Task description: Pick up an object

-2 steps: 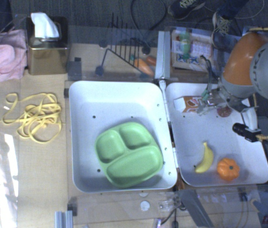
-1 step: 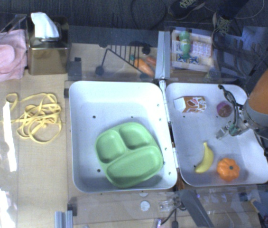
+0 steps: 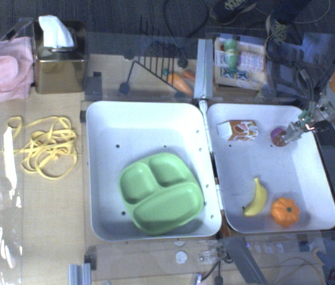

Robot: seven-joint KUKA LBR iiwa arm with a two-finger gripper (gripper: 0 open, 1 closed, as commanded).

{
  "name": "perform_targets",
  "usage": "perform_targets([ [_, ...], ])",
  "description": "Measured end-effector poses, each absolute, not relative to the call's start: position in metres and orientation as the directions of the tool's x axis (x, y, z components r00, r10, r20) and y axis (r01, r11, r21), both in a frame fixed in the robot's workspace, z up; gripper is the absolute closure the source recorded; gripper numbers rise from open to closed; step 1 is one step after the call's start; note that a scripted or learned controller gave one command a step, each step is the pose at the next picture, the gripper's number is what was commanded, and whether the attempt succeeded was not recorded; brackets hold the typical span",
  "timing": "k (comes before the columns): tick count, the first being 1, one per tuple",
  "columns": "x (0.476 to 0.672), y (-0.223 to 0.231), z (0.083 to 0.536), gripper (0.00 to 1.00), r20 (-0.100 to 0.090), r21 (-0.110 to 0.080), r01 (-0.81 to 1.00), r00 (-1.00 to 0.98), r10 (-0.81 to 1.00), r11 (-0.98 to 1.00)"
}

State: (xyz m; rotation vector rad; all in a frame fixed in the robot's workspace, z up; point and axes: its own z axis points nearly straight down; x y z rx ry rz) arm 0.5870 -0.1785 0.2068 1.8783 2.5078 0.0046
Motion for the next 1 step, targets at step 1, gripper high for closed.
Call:
perform_targets([
  [1, 0.6327, -0.1062, 0.0874, 1.00, -0.002, 0.009, 0.971, -0.237, 0.972, 0.237],
])
